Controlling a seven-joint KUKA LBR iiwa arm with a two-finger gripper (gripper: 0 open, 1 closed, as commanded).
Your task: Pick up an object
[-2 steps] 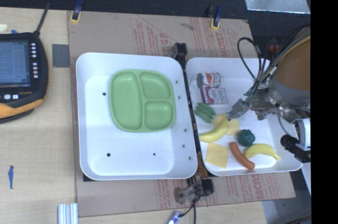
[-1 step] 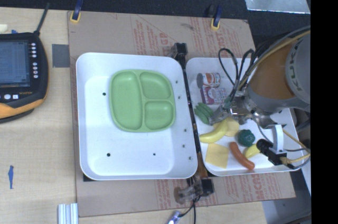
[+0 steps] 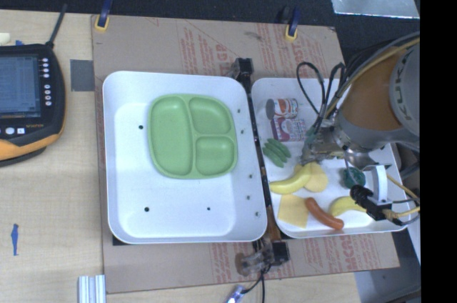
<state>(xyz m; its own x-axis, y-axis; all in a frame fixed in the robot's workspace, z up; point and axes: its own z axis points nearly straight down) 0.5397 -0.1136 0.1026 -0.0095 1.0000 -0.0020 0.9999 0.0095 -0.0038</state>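
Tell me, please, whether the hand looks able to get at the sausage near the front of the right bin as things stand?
Probably yes. The sausage lies uncovered at the front of the right bin, beside the cheese slice, with nothing on top. The hand hangs over the same bin, close by.

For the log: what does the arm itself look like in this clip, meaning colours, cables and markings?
The arm is a bulky grey body with a broad orange band and dark lettering on its grey shell at the far right. Black cables loop off it above the right bin. The gripper end is a darker metallic cluster. A white bracket with black and yellow leads sits lower right.
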